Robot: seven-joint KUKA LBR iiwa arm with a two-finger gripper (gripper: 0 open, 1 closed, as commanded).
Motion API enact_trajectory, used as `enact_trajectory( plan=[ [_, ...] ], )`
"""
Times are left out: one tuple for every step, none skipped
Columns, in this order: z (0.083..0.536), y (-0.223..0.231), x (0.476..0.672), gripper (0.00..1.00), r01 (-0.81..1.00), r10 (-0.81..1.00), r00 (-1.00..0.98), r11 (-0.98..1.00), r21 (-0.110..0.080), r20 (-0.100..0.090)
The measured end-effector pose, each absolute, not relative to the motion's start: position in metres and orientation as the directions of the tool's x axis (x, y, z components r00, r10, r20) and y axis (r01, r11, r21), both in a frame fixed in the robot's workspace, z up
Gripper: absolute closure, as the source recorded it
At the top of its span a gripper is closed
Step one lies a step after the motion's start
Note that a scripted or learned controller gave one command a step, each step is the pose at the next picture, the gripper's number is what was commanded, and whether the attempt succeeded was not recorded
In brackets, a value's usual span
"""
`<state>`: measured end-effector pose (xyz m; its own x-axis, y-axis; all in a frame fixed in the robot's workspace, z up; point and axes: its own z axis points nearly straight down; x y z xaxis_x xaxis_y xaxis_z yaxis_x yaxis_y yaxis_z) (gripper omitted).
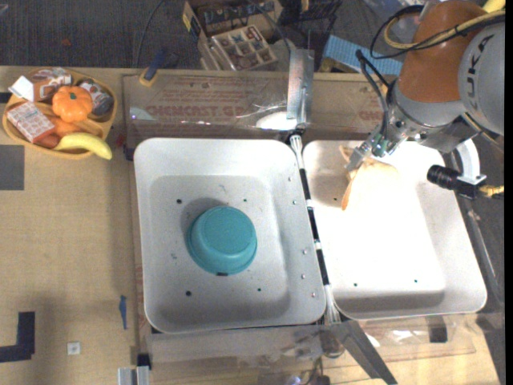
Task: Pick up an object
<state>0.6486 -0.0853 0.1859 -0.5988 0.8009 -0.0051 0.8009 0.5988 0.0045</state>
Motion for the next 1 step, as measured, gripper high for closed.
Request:
enact_trajectory(
  plan=[
    [0.1532,-0.1240,0.5894,1.00,0.851,0.851,-0.525,0.525,0.001,-0.001]
  ],
)
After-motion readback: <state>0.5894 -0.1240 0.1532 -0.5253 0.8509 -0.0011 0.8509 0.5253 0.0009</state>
